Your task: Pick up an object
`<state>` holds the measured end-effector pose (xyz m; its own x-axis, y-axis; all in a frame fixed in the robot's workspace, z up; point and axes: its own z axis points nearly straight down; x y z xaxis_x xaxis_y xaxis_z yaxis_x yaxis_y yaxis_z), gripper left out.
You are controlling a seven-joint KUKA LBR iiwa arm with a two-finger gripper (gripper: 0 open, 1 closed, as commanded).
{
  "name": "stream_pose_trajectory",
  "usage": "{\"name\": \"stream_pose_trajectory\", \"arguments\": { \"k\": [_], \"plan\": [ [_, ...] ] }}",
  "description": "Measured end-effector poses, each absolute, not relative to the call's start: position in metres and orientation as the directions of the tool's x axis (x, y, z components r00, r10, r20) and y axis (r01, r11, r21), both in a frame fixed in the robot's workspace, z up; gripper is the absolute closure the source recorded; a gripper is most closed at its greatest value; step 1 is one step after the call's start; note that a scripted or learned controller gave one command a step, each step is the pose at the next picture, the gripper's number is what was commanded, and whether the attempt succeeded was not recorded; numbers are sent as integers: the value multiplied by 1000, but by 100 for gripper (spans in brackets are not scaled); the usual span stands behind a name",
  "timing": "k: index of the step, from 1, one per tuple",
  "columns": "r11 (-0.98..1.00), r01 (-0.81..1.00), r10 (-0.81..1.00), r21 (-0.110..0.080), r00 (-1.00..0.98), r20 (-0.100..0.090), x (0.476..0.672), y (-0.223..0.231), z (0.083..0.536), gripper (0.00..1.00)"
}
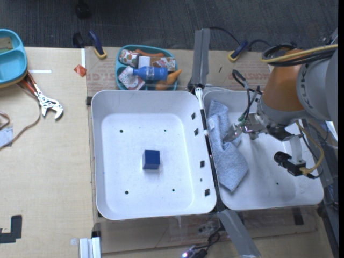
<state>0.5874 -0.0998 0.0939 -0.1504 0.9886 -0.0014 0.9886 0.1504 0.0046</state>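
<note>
Camera view: 2 white bins (107, 198) on wooden bench (43, 171), claw (235, 133) state unclear.

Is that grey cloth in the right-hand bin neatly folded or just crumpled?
Crumpled. The grey cloth lies in uneven folds along the right bin's left side, its edges ragged rather than squared.
</note>
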Motion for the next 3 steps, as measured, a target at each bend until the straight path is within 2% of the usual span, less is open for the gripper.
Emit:
{"name": "stream_pose_trajectory", "arguments": {
  "k": [1,2,3],
  "plan": [
    [19,1000,1000,1,-19,-2,582,-185,169,0],
    [-157,988,988,-3,157,0,594,-165,110,0],
    [-180,984,984,0,180,-2,580,-210,193,0]
  ]
}}
